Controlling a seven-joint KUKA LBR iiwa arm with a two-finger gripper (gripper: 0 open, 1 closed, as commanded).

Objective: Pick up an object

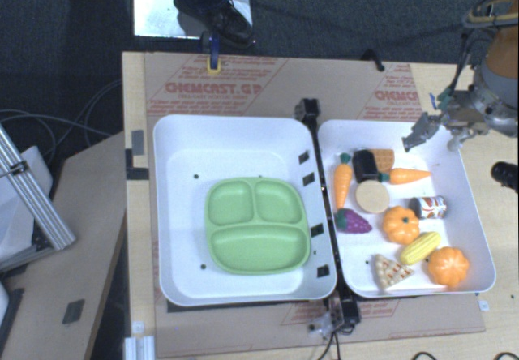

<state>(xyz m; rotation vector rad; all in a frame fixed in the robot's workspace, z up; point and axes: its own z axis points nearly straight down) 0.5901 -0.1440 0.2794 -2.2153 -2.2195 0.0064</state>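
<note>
Gripper [440,133] above right bin [478,212], apparently empty

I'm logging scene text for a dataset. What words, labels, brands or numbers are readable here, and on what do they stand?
"CHEMCAST GP": red print on the brown board under the bins, far left part; last letters blurry.
The same red print repeats at the board's far right corner, slanted, too blurred to read surely.
Small can in the right bin: label too small to read.
</note>
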